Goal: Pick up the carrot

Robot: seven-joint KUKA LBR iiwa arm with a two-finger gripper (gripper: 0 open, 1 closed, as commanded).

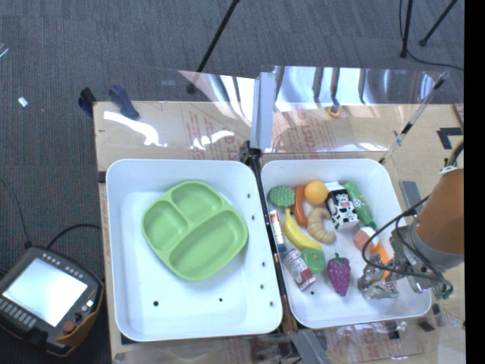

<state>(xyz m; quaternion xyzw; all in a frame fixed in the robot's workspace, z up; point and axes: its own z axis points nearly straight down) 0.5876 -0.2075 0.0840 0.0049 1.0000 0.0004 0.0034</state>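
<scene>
Carrot (301, 205) is seen at 10 o'clock from the gripper (379, 285), well apart. Its long axis runs 12-to-6. Gripper state cannot be told.

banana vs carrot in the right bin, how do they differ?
Colour: the curved yellow toy banana is yellow, the slim orange toy carrot orange. Shape: the banana bends, the carrot looks nearly straight. Pose: the banana runs on a diagonal, the carrot more up and down the image, above the banana. Shared: both are elongated toy foods lying close together in the shallow white right bin.
</scene>
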